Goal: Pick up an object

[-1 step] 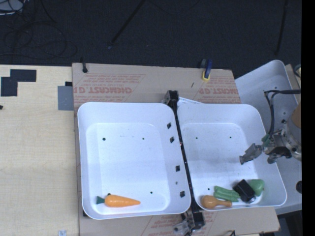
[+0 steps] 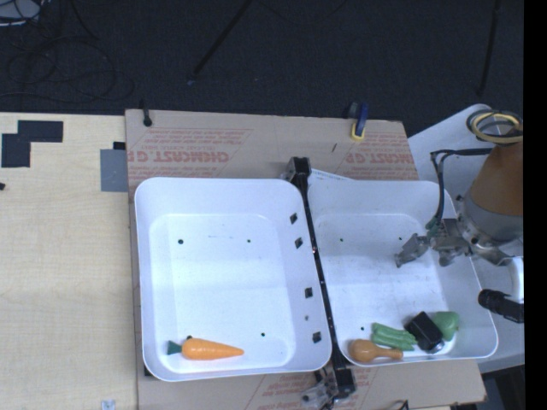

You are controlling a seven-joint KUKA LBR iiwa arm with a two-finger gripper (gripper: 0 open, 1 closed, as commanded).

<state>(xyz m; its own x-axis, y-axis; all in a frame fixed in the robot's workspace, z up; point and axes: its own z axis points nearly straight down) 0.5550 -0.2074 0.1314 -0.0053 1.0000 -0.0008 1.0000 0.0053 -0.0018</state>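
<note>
Dark floor crossed by loose cables fills the top of the camera view, and below it a pale wooden surface (image 2: 60, 263) is seen, overlaid by a brown cardboard sheet (image 2: 256, 143) printed with red lettering. Two shallow white bins are set side by side on the cardboard, joined along a black strip with clips. In the left bin (image 2: 154, 203) a single orange toy carrot (image 2: 210, 348) with a dark green top is laid near the front wall, its tip turned toward the divider. In the right bin (image 2: 376, 199) a small cluster is gathered at the front right corner — a green bean pod (image 2: 393, 336), a tan pear-shaped piece (image 2: 373, 351) touching the front wall, a black block (image 2: 424, 330) tilted across the pod, and a rounded green item (image 2: 446, 321) just beside the block. The grey arm, with its orange band (image 2: 500, 178) at the right edge, is reached in over the right rim of that bin. The tool (image 2: 414, 249) is held above the bare middle of the right bin, well apart from the cluster nearer the front wall — nothing is seen between its fingers, and whether they are spread or closed cannot be told. A blue and yellow clamp (image 2: 358, 120) is fixed on the cardboard's far edge
</note>
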